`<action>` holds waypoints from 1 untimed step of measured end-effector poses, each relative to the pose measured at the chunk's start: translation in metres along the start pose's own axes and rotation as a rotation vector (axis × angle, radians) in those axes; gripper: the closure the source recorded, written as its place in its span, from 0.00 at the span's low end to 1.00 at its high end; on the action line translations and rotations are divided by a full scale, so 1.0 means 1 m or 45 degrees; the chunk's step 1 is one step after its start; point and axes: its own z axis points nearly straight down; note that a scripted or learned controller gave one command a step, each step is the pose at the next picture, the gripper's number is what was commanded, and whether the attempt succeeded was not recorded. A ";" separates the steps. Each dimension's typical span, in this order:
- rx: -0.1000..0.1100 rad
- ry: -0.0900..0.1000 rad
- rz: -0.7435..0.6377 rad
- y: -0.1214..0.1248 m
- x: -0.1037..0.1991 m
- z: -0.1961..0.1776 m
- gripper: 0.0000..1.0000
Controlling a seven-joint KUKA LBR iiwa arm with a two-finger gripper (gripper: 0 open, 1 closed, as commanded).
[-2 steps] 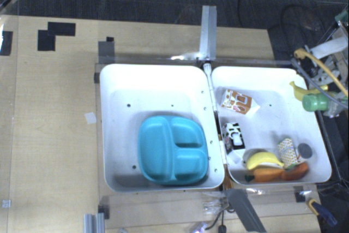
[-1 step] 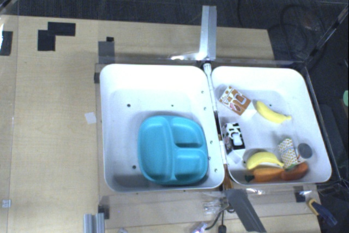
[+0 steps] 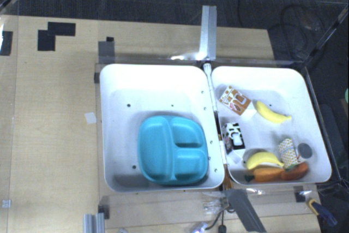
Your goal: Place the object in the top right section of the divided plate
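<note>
Camera view
- Left bin [image 3: 114, 90]: holds the blue divided plate [image 3: 173, 150], sitting toward 6 o'clock of the bin floor.
- Plate sections: 1 large at 9 o'clock, 2 smaller at 1 and 5 o'clock; nothing in any of the 3.
- Right bin [image 3: 305, 90]: holds all loose objects, well apart from the plate.
- Upper banana [image 3: 272, 113]: near bin centre, long axis 10 to 4 o'clock.
- Lower banana [image 3: 263, 160]: at 6 o'clock of the bin, long axis 9 to 3 o'clock, arched upward.
- Orange-red object [image 3: 281, 173]: touching the lower banana's underside, long axis 9 to 3 o'clock.
- Snack packet [image 3: 234, 101]: at 10 o'clock of the bin, tilted.
- Black-and-white item [image 3: 234, 136]: against the bin's 9 o'clock wall.
- Gripper state: cannot tell.
</note>
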 end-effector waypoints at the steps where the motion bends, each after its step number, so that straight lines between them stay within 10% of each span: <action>1: 0.000 -0.003 -0.009 -0.001 0.001 -0.009 1.00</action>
